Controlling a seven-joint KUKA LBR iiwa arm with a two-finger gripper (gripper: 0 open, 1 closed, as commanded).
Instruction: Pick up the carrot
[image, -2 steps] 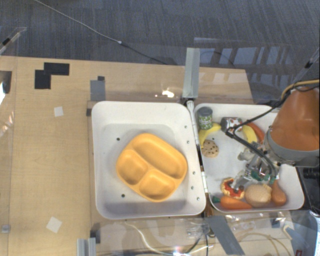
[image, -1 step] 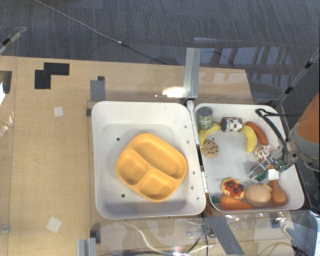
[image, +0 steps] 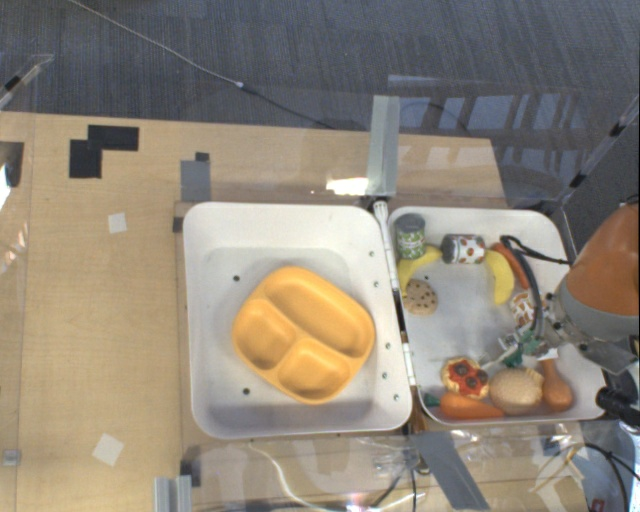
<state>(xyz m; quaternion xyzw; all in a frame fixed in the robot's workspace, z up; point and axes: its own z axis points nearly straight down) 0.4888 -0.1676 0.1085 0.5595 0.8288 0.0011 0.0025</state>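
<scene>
Two white bins are sitting side by side on the bench. Left bin (image: 200, 330) is holding a yellow divided plate (image: 303, 332), tilted in plan, nothing on it. Right bin (image: 470, 310) is carrying all the toy food. Arm (image: 608, 285) is reaching in from the right, orange band hanging over the bin's right rim; gripper (image: 527, 340) is hovering near the right middle of that bin among wires, and its state is unclear here, cannot tell, too cluttered.

Carrot (image: 470, 407) is lying flat along the bin's front wall, near the front-left corner, just below the pizza slice (image: 465, 376) and touching or nearly touching the bread roll (image: 515, 389) on its right. Drumstick (image: 555, 385) is lying beyond the roll. Further back: banana (image: 499, 277), a red-orange sausage-like piece (image: 513, 265), tipped can (image: 463, 248), green jar (image: 409, 240), cookie (image: 421, 295).

Judging the step: approach is not yet done, gripper is well apart from the carrot. Doing it well is meaning shifting toward the front-left, aligning the grasp across the carrot's narrow width, dropping at mid-length, staying off the wall and roll. Crowding is risking a nudge or wrong grab.
</scene>
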